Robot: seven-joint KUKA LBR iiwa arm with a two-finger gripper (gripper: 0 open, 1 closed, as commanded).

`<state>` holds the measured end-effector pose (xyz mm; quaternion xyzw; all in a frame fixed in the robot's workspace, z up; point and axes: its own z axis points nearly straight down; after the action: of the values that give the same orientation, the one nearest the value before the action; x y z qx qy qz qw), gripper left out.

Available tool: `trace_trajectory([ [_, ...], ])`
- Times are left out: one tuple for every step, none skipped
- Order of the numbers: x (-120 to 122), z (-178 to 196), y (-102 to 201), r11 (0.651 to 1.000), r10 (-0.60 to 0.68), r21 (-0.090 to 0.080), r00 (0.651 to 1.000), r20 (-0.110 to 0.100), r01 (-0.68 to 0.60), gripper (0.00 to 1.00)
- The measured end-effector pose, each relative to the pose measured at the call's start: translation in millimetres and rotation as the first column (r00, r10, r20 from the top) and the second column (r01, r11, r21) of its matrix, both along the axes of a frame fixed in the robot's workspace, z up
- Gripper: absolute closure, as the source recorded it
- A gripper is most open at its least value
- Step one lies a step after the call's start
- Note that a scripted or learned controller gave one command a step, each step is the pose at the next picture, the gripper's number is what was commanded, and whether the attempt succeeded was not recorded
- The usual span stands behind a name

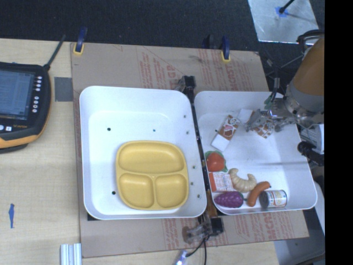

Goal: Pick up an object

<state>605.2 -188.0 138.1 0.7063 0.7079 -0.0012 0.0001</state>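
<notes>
A: Toys crowd the near rim of the right bin [309, 203]: a purple piece [228, 199], a sausage [257, 192], a small can [274, 198], a croissant [242, 179], a red-and-white packet [220, 181] and a tomato-like piece [215, 161]. Which step is in hand?

B: The approach, judging by position. The gripper [268, 118] sits low over the far right part of the right bin, beside a small printed packet [265, 128]. Whether its fingers are apart or together cannot be told, and nothing is seen between them.

A: So nothing is picked up yet?

B: Apparently not. All the toys lie in the right bin. A carton [229, 127] and a white block [220, 142] rest toward the middle of the right bin, left of the gripper.

A: What does the next move call for?

B: Probably a descent onto the printed packet, a firm close, then a straight lift. The packet looks flat, so the fingers may slide off it.

A: And the surroundings?

B: Left of the right bin, touching it, stands the left bin [94, 104], holding a yellow divided tray [152, 174]. Both rest on a cardboard sheet [143, 65] clamped at its far edge, laid on a pale wooden bench [33, 203]. Further left of the right bin lies a handheld control screen [19, 104]. Beyond the right bin is dark carpet [138, 10].
</notes>
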Motion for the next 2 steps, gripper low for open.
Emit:
trace_trajectory([
  [49,-23,-23,1.000,0.003,0.002,1.000,0.000,-0.003,0.00],
  [35,101,-24,1.000,0.001,0.001,1.000,0.003,-0.001,0.00],
])
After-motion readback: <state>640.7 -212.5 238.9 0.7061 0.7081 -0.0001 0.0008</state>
